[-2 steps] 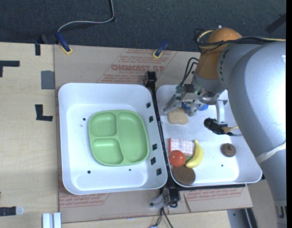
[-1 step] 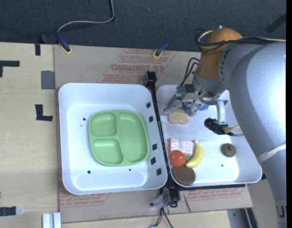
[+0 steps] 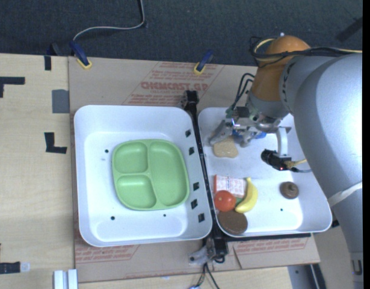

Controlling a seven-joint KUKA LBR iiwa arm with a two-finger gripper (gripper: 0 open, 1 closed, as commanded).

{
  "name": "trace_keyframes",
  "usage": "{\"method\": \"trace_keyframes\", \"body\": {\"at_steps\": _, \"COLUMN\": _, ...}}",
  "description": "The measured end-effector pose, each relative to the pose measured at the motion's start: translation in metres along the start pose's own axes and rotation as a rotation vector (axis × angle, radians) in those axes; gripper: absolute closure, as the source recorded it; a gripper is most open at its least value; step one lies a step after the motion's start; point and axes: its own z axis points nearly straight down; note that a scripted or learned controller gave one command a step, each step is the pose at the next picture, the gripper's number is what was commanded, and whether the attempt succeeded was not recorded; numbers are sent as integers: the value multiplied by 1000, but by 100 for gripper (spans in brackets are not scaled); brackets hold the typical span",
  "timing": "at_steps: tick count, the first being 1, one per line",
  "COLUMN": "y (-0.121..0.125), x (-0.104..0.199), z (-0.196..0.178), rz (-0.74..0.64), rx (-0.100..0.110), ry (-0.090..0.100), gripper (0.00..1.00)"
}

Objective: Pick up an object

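Looking down on the worktop (image 3: 28, 161), we see the gripper (image 3: 233, 132) low in the far left corner of the right bin (image 3: 311, 221), just above a tan bread-like piece (image 3: 225, 150); we cannot tell its opening. Nearer lie a packet (image 3: 229, 184), tomato (image 3: 224, 201), banana (image 3: 247, 197) and brown disc (image 3: 234, 223). A green divided plate (image 3: 151, 174) sits in the left bin (image 3: 88, 161).

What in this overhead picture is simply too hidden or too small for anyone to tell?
- End effector: the camera view blurs it, so whether it grips the tan object below it is unclear.
- Brown disc: partly covered by the tomato and the banana.
- Red-and-white packet: print too small to read.
- Small brown object: too small to identify.
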Motion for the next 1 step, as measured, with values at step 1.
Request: {"method": "trace_keyframes", "body": {"at_steps": 1, "y": 0, "x": -3, "z": -10, "rz": 0, "rx": -3, "ry": -8, "gripper": 100}}
